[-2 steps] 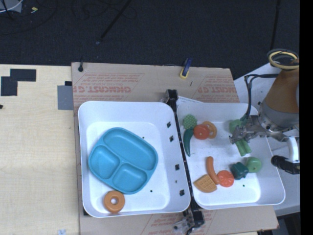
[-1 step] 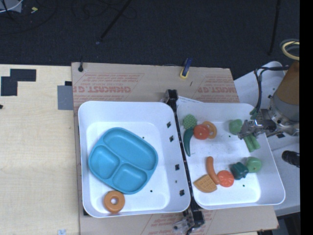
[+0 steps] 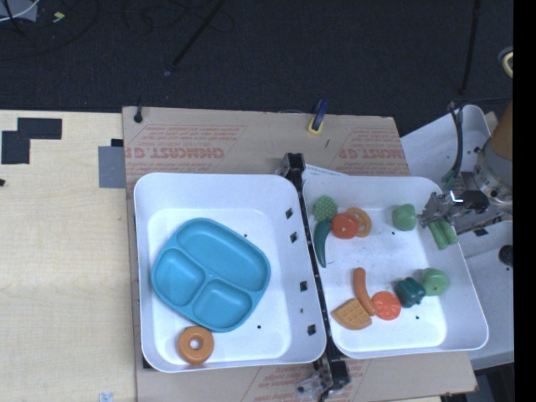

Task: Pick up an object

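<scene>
Two shallow white bins sit side by side on the worktop (image 3: 59,249), over a sheet of brown cardboard (image 3: 251,141). The left bin (image 3: 159,195) carries a blue plate (image 3: 211,272) with three compartments, and a brown toy doughnut (image 3: 196,343) lies just below the plate, near the front wall of this bin.

The right bin (image 3: 461,325) holds the small toy foods. Near its left wall is a green bumpy piece (image 3: 325,208) with a dark green pepper (image 3: 322,243) under it. Beside them a red tomato (image 3: 344,225) is touching an orange ring (image 3: 362,221). A light green round piece (image 3: 404,217) lies alone in the upper part. In the lower part I see an orange sausage (image 3: 360,286), a tan wedge (image 3: 352,315), a red-orange ball (image 3: 386,306), a dark teal piece (image 3: 409,291) and a pale green apple (image 3: 435,281) — these last three sit in a row, close together.

The arm comes in from the right, and the gripper (image 3: 442,221) is over the right edge of the right bin. A green stick-like object (image 3: 443,233) sits at the jaws, tilted — it looks pinched between them, but the fingers are small and blurred, so I cannot tell for sure how they stand.
</scene>
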`<action>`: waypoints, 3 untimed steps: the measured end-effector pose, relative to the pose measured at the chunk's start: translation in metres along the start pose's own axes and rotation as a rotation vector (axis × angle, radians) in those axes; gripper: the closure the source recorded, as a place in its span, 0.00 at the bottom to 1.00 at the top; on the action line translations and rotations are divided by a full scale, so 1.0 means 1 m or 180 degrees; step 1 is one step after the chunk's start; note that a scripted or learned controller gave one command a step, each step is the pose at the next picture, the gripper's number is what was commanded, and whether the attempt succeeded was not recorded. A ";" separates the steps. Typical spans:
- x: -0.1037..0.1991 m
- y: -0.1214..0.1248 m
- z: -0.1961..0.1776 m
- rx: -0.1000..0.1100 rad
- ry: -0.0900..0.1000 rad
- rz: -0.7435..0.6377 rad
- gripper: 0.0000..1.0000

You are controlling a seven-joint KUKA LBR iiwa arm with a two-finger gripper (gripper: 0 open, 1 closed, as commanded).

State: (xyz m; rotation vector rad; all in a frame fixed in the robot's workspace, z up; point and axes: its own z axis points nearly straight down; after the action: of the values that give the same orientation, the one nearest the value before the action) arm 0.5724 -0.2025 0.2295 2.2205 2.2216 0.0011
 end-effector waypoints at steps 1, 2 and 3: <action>0.050 -0.015 0.010 0.0020 0.0009 -0.0005 1.00; 0.104 -0.038 0.000 0.0020 0.0008 -0.0005 1.00; 0.151 -0.069 0.009 0.0024 0.0006 0.0000 1.00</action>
State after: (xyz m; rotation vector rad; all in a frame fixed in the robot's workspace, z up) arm 0.5037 -0.0514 0.2204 2.2249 2.2263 -0.0052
